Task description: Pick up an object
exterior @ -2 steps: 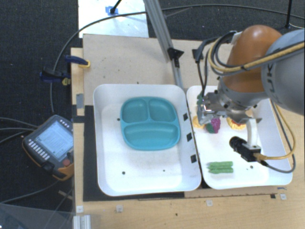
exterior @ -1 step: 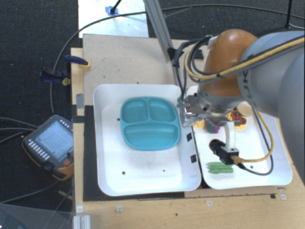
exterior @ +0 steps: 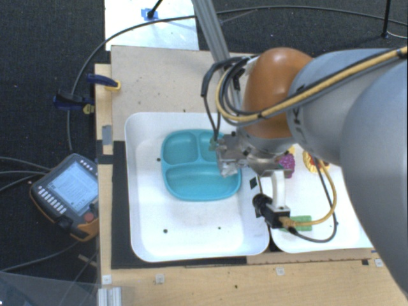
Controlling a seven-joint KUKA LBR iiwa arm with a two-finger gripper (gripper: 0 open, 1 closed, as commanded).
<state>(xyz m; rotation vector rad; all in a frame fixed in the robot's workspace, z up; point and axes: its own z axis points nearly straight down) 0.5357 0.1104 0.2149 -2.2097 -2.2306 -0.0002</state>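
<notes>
The task object is a smooth, glossy teal plastic plate with rounded corners and moulded dividers forming compartments, lying flat in the upper middle of the left white bin, a shallow tray with rounded corners. The gripper sits at the plate's right edge under the grey arm's orange band; whether it grips anything cannot be told. A small purple item lies in the right bin.

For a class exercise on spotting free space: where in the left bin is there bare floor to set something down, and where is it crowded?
In the left bin, bare floor runs along the near wall below the blue divided tray, plus a strip between the tray and the bin's left wall. It is crowded at the tray's right edge, where the gripper and arm hang over the divide between bins.
</notes>
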